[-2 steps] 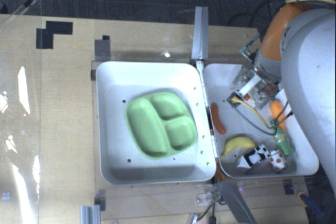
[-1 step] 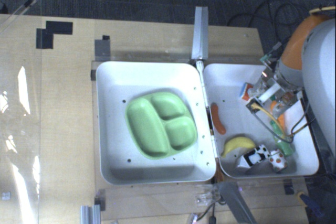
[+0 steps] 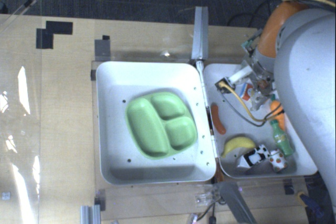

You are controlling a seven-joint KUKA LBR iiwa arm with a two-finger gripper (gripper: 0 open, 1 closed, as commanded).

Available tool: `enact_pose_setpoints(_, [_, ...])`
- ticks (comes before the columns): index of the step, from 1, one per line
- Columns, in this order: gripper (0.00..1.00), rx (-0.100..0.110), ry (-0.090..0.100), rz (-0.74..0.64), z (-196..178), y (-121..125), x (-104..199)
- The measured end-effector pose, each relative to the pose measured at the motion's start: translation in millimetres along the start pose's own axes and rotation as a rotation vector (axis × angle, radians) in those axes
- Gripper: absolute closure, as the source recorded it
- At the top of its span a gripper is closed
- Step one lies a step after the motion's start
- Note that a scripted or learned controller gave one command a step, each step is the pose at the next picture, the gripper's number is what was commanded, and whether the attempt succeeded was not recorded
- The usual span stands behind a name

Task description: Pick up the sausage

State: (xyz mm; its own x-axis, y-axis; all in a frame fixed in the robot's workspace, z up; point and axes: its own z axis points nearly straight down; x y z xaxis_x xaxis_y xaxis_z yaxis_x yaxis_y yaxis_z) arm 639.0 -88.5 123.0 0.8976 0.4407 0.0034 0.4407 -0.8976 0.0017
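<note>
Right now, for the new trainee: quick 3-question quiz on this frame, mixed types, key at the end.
1. True or false: the sausage lies inside the green divided tray.
2. Multiple choice: the sausage lies along which wall of the right bin? A) left wall, beside the divider B) far wall C) near wall
3. Fill in: the yellow item nearer the camera than the sausage is a ____.

Key
1. False. It lies in the right bin; the tray sits in the left bin.
2. A.
3. Banana.

The pincer hovers over the right bin, apart from the sausage.
</note>
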Motion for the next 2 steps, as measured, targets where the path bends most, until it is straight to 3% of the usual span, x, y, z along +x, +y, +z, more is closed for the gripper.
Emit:
enact_pose_setpoints(1, [0.00,0.000,0.000,-0.110,0,30,-98])
enact_pose_setpoints(2, [0.00,0.002,-0.001,0.060,28,-7,-48])
